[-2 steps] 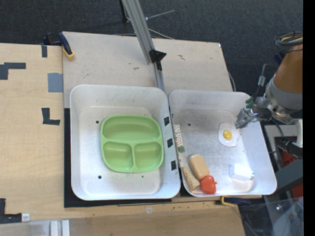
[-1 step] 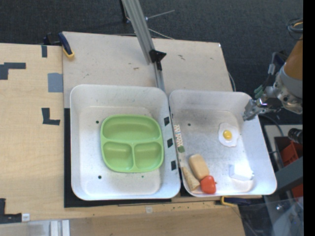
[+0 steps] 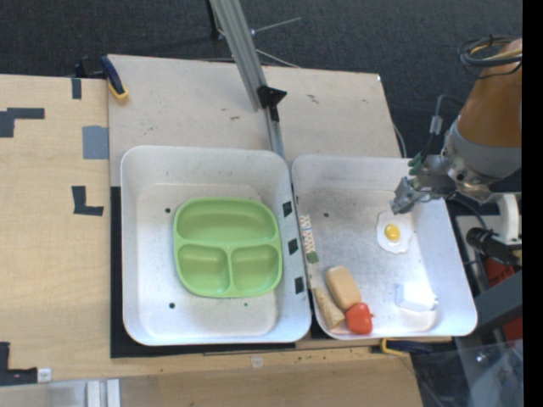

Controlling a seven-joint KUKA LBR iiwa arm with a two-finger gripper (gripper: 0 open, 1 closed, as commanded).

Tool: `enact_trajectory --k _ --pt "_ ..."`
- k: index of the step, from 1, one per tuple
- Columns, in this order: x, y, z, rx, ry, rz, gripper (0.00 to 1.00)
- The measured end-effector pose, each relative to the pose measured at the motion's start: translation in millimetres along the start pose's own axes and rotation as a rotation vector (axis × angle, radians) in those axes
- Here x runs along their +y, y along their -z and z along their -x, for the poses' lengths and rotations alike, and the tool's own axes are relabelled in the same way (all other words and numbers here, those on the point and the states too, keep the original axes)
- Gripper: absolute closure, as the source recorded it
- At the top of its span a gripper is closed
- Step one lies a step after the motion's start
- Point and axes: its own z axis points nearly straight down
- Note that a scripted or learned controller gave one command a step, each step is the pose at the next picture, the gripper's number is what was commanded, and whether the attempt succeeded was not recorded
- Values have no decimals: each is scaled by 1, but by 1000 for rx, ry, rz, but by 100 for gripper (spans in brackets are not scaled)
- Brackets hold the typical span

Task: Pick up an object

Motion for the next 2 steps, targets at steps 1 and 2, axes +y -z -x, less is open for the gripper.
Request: enact_trajectory --k 1,2 --pt "5 -11 -56 1 2 -1 100" --pt "-5 -4 -114 2 3 -1 100"
